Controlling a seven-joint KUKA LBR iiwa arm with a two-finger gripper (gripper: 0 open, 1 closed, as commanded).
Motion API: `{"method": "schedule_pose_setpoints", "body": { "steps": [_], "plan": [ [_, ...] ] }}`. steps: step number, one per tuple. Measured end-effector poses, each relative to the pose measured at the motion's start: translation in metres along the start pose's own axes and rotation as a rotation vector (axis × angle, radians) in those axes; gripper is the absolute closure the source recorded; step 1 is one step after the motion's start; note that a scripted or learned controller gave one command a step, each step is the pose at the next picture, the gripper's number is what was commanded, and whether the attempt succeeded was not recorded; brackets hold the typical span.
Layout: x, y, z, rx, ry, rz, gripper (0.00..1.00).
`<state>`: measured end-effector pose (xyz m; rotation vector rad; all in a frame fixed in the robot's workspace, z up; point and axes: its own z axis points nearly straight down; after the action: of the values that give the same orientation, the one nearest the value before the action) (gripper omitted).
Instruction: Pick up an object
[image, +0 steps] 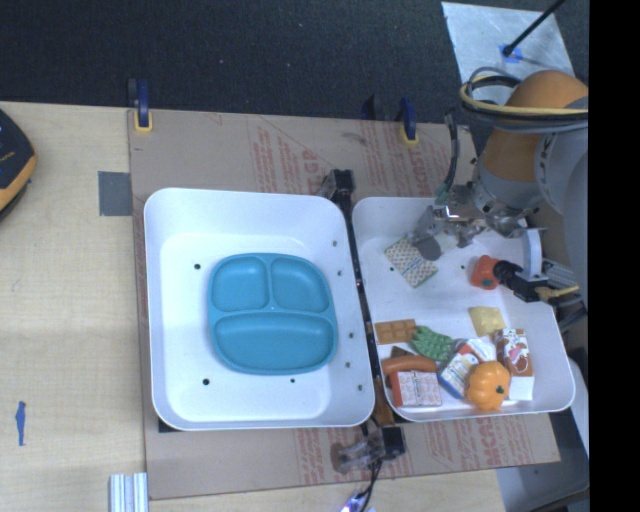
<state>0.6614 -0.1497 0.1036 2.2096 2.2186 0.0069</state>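
The right white bin (372, 232) holds several toy foods. Among them are a checked grey square (410, 262), a small red piece (484, 271), a yellow piece (487, 320), a brown waffle (393, 330), a green item (433, 343) and an orange pumpkin (488, 385). My gripper (432, 238) hangs over the bin's far part, just above and right of the checked square, with its tip close to that square's upper corner. I see nothing lifted out of the bin.
The left white bin (170, 300) holds a blue divided plate (272, 312). Small cartons (457, 372) and a red sausage (408, 365) crowd the right bin's near edge. A black clip (341, 183) sits between the bins at the back.
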Motion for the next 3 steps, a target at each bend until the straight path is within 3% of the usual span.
{"method": "schedule_pose_setpoints", "body": {
  "steps": [2,3],
  "plan": [
    [-0.003,0.000,0.002,-0.002,0.001,0.001,1.00],
    [0.002,-0.084,-0.003,0.019,0.004,0.001,1.00]
  ]
}}
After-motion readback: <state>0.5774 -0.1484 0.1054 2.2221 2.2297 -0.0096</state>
